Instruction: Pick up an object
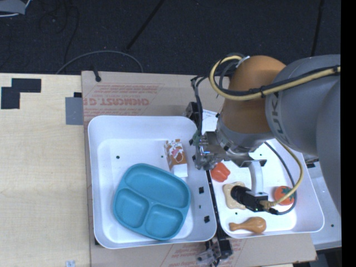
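Observation:
My gripper [202, 156] hangs low over the divide between the two bins, under the large grey and orange wrist. Just to its right, in the right bin [311, 218], lies a small orange-red toy [221, 172], close to the gripper but not seen between its fingers. A small brown and white packet [175, 152] stands in the left bin [103, 149], a little left of the gripper. The arm hides much of the right bin's far half.
A blue divided plate [151, 201] takes up the left bin's front. In the right bin lie a pale toast slice [230, 192], a red tomato toy [283, 195] and a tan drumstick [249, 225]. Cardboard lies under both bins.

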`<state>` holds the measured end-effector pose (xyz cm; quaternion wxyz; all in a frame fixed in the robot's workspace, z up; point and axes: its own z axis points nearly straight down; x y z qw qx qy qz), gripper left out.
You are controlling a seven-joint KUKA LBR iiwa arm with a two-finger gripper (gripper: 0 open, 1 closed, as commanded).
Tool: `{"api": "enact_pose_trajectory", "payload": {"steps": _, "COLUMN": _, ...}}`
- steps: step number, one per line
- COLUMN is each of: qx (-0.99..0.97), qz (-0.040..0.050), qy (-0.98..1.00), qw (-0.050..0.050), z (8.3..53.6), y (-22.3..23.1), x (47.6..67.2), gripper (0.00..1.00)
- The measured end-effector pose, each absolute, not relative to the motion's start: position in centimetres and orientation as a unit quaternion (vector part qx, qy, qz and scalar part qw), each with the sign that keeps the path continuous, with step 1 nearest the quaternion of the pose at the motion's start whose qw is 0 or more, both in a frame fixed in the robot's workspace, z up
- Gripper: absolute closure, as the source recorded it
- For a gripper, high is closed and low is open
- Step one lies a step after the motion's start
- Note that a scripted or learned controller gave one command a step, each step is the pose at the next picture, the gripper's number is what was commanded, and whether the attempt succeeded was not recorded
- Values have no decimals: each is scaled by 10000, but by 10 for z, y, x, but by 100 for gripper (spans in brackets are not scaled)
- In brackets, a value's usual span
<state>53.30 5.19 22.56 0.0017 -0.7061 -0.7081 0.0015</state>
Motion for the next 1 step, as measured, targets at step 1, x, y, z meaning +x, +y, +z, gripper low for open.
{"api": "enact_pose_trajectory", "payload": {"steps": 1, "qx": -7056, "qz": 5, "qy": -7086, "qw": 8, "z": 234, "y": 107, "x": 552, "gripper": 100}}
